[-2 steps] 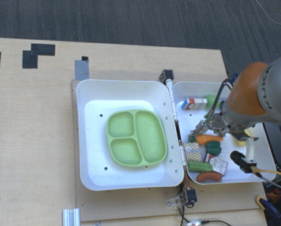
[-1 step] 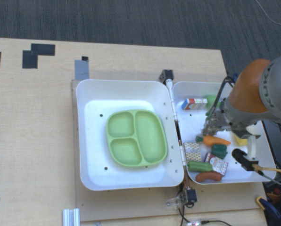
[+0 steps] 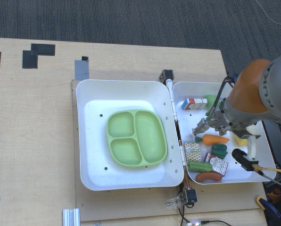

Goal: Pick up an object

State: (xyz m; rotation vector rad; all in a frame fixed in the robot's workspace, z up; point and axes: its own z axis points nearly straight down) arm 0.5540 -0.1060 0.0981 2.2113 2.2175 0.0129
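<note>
My gripper (image 3: 202, 127) hangs over the middle of the right bin (image 3: 180, 92), with the grey arm and its orange band reaching in from the right. Just below it lies an orange carrot (image 3: 216, 139). A dark green piece (image 3: 219, 149) sits under the carrot. A small white carton (image 3: 195, 103) with red, blue and green lies at the bin's back, above the gripper. Nothing shows in the gripper's grasp.
The left bin (image 3: 91, 126) holds a light green divided plate (image 3: 136, 138). In the right bin's front part are a patterned box (image 3: 192, 151), a green cucumber (image 3: 200, 166), a red sausage (image 3: 209, 176), a red-and-white packet (image 3: 219, 164) and a yellow piece (image 3: 241, 141).
</note>
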